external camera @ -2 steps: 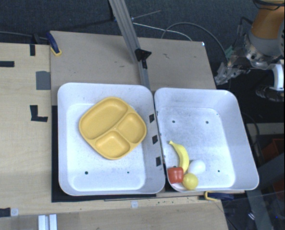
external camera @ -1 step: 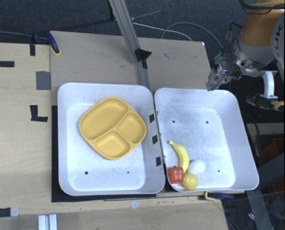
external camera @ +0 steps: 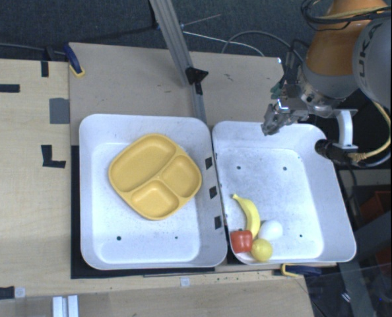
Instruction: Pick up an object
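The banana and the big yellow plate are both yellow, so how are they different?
The banana is small, thin and curved; the yellow plate is much bigger, wide and flat, split into three compartments. The banana lies in the right bin, bunched near its front edge with a red fruit, a white ball and a small yellow fruit; the plate sits alone in the left bin. Both are yellow and rest untouched, apart from the gripper.

Tray (external camera: 155, 176) in left bin (external camera: 90, 177); banana (external camera: 248, 212) in right bin (external camera: 328, 203).
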You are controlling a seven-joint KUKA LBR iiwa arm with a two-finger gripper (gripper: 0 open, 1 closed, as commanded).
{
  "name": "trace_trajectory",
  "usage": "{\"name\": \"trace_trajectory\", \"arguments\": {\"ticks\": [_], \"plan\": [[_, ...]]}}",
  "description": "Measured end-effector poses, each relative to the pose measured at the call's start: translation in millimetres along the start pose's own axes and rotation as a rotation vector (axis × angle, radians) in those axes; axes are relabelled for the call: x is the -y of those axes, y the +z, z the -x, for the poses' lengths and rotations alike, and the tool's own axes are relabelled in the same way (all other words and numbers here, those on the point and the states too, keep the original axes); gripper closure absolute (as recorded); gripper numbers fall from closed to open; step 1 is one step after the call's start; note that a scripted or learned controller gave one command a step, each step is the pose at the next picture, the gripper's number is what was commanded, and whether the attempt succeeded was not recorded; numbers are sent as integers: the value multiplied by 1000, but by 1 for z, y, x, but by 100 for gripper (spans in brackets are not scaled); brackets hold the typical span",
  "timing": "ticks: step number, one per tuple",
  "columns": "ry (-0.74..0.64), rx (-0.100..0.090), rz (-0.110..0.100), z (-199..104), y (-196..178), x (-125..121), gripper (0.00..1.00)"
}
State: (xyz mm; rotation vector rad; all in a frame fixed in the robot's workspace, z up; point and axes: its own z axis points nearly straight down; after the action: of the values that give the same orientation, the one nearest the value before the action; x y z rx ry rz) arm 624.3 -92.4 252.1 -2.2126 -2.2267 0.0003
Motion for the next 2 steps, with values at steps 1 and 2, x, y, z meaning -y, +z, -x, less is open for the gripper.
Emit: {"name": "trace_trajectory", "arguments": {"ticks": [1, 2], "plan": [[0, 0, 1, -51, -5, 24, 100], [1, 1, -3, -95, 13, 47, 100]]}}
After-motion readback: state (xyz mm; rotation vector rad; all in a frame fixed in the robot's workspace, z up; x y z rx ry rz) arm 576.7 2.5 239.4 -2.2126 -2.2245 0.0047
